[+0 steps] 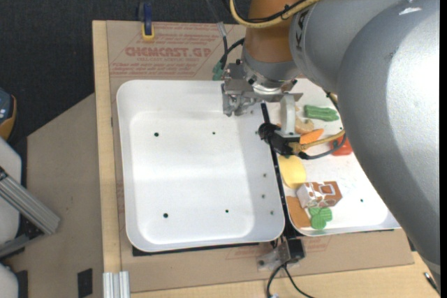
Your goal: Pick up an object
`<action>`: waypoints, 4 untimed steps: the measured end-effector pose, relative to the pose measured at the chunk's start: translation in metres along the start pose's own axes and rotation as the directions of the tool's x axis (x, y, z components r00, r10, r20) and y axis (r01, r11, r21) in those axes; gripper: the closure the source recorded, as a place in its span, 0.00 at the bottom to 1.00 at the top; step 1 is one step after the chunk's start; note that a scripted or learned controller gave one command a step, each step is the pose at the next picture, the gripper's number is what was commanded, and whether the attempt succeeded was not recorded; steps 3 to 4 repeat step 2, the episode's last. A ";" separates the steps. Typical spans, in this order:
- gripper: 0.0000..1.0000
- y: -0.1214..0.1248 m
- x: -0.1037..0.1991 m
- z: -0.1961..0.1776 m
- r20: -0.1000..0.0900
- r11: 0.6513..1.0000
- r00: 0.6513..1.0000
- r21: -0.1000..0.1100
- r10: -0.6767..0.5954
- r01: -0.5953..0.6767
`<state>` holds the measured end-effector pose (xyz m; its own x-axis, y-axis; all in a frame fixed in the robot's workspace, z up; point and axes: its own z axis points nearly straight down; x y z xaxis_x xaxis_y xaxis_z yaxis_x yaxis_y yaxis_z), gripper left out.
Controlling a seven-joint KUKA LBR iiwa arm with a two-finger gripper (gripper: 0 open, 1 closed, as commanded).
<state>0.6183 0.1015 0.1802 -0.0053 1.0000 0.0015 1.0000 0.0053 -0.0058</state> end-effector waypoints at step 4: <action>1.00 0.049 0.096 0.041 0.000 1.000 1.000 -0.008 0.002 -0.002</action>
